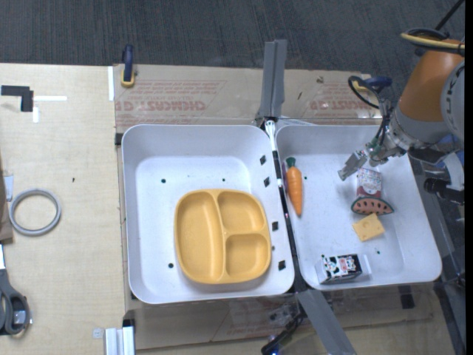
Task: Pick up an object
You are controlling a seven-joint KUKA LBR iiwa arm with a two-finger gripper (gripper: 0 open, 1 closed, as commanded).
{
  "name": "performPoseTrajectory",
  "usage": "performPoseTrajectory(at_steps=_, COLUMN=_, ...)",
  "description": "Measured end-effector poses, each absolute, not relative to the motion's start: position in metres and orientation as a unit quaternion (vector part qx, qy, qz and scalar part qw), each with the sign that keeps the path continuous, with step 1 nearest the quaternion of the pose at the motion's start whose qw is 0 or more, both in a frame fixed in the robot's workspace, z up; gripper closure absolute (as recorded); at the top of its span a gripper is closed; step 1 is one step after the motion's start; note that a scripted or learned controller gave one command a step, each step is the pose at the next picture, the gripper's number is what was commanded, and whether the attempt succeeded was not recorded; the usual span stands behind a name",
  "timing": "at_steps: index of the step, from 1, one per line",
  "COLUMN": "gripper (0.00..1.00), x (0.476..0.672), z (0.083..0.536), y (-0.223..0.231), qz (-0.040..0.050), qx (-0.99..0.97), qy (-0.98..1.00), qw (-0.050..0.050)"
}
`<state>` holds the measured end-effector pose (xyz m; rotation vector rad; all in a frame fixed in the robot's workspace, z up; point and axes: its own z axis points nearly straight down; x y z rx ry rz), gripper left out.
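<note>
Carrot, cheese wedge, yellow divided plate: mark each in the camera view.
Carrot [295, 190]: camera view, mid orange body.
Cheese wedge [369, 228]: camera view, middle of top face.
Yellow divided plate [194, 237]: camera view, floor of long left compartment.

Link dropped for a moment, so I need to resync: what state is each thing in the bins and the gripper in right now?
Gripper: low in the right bin, above the small packet.
Small packet: lying under the gripper.
Watermelon slice: lying flat.
Cheese wedge: lying flat.
Carrot: lying beside the divider.
Black-and-white carton: on its side.
Yellow tray: upright, in the left bin.

Arm: cut off by the right edge. Scissors: handles visible, remainder beyond the left edge. Small packet under the gripper: print too small to read, top partly covered. Boxed item: label illegible.
</note>
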<state>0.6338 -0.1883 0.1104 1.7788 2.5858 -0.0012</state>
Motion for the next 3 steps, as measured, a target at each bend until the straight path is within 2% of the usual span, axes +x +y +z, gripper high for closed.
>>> performPoseTrajectory(at_steps=1, gripper=0.00, x=0.660, z=0.093, y=-0.136, qz=-0.0003, qx=0.515, qy=0.857, qw=0.002)
performPoseTrajectory(at_steps=2, gripper=0.00, x=0.659, z=0.093, y=-0.155, qz=-0.0004, qx=0.706, qy=0.708, qw=0.001)
performPoseTrajectory(at_steps=3, gripper=0.00, x=0.605, z=0.093, y=-0.217, qz=0.0023, qx=0.701, qy=0.714, qw=-0.002)
